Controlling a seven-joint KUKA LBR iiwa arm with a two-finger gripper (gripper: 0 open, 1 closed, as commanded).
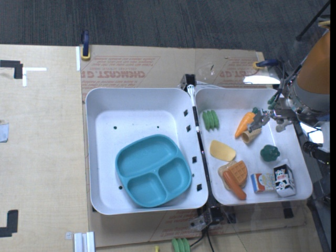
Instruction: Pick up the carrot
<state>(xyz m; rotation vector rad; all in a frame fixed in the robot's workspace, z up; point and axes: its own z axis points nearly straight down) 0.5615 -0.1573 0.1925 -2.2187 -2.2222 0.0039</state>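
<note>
The orange carrot (244, 124) lies tilted in the upper middle of the right bin (303, 178), its tip pointing down-left. My gripper (259, 120) hangs just to the carrot's right, close to its thick end and above a short beige piece (252, 136). The arm's grey wrist and orange band come in from the right edge. Whether the gripper touches the carrot cannot be made out.
The right bin also holds a green ridged vegetable (211, 119), a yellow slice (222, 151), a toast with a sausage (234, 176), a dark green lump (270, 152), a small red box (261, 182) and a milk carton (283, 180). A blue divided plate (153, 170) lies in the left bin (100, 119).
</note>
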